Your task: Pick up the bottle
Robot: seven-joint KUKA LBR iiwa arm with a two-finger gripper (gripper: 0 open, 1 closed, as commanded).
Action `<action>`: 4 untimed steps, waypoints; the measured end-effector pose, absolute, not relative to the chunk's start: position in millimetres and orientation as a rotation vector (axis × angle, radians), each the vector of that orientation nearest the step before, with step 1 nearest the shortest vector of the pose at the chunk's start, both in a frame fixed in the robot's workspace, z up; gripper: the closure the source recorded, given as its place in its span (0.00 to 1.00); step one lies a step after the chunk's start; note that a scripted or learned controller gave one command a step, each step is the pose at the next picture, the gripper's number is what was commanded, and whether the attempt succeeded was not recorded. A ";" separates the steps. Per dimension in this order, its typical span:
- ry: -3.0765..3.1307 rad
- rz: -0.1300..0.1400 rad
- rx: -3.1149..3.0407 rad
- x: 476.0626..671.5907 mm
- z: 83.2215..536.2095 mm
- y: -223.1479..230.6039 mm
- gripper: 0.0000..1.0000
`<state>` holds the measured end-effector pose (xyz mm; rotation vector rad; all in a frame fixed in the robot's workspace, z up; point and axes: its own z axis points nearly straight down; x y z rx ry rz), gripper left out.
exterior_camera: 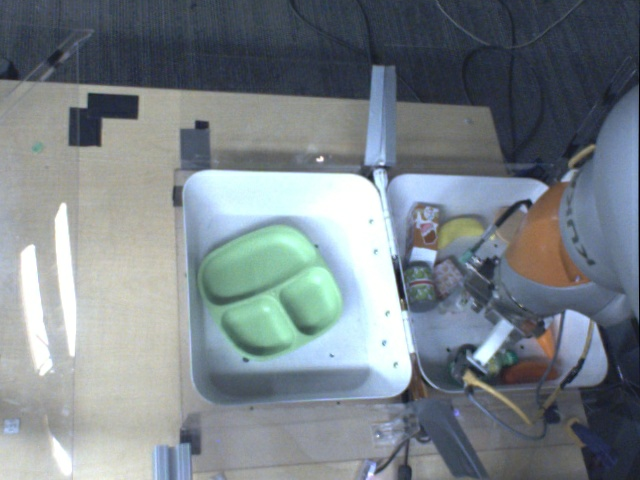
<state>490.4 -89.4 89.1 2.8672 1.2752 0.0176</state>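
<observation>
The bottle (420, 280), a small one with a white cap and a dark green label, is sitting in the right bin (436, 333) close against its left wall. Nothing is lifting it, so the task is looking hardly begun. Starting at the near side of that bin, an orange-red thing (526, 372) is lying by the near wall, partly under the arm. A little farther in, the hand (466, 282) is reaching in from the right and hanging low over the bin, just beside the bottle. A pale pinkish item (447, 272) is sitting between the two, and it is blurring where the hand ends. I cannot tell whether the hand is open or closed, and nothing is showing in its grip. Farther back, a red packet (425, 224) and a yellow fruit (460, 231) are resting near the far wall, just beyond the bottle's cap. In the left bin (230, 203), a green divided plate (270, 288) is lying well apart from all this. By my judgement the approach is partly made. The closing on the bottle and the lift are both remaining, and the pinkish item is crowding the side the hand is coming from.
</observation>
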 end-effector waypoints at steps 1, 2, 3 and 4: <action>1.265 0.018 2.867 490.6 89.1 -84.9 0.00; 1.200 0.006 2.903 488.0 184.8 4.8 0.00; 1.215 0.008 2.896 489.6 194.7 5.8 1.00; 1.215 0.007 2.896 489.5 194.5 5.9 0.00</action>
